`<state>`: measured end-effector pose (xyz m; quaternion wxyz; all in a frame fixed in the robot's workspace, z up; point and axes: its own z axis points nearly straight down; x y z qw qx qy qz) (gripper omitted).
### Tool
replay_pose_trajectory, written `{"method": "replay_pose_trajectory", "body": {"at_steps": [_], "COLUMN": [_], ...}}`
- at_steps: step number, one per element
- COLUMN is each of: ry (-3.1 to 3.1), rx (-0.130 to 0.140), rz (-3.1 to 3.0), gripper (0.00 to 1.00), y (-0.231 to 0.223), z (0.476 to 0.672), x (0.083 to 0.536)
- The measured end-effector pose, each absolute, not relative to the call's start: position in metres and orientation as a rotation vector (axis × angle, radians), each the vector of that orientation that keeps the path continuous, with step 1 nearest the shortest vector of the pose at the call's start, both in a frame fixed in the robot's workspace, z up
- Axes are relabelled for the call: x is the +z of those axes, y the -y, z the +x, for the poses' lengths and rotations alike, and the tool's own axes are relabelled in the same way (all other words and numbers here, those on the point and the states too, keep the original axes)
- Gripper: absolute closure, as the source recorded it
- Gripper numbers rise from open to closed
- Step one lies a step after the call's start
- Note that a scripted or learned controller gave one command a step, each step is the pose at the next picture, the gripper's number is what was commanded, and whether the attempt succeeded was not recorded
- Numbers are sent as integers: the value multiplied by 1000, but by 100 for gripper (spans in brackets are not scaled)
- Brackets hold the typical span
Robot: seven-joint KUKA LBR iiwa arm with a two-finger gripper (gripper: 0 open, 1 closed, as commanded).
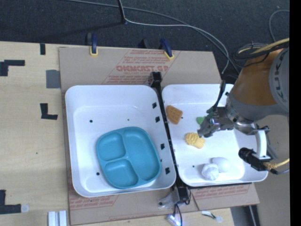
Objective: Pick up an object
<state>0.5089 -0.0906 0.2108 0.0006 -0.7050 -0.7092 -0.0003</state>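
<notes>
Gripper [206, 130]: dark two-finger tool at the end of the grey arm with its orange band, hanging low over the right bin [188, 95]; whether it grips anything cannot be told from this slant.

Objects in the right bin, four counted:
- yellow ridged piece [194, 140], just below-left of the gripper tip, near it, contact unclear; the nearest candidate for picking
- small green item [200, 120], just above the tip, partly hidden by the tool
- orange-tan waffle-like piece [174, 114], farther left of the gripper, close to the divider between bins
- white lumpy object [215, 167], below the gripper, well apart, near the bin's front edge

Obstruction: the wrist and arm cover the bin's right side; nothing lies between the tip and the yellow piece.

Left bin [77, 107], well left of the gripper: one teal compartment plate [128, 157], three sections.

Surface: two white bins on a cardboard sheet [136, 67], held by two blue-and-yellow clamps [93, 45] at its far edge, on a pale wooden bench [23, 135]; dark floor with cables beyond
</notes>
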Motion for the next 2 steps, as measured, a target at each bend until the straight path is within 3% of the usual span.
{"method": "replay_pose_trajectory", "body": {"at_steps": [2], "ry": [2227], "rx": [-1], "rz": [-2215], "gripper": [100], "y": [-15], "z": [521], "x": [229]}}
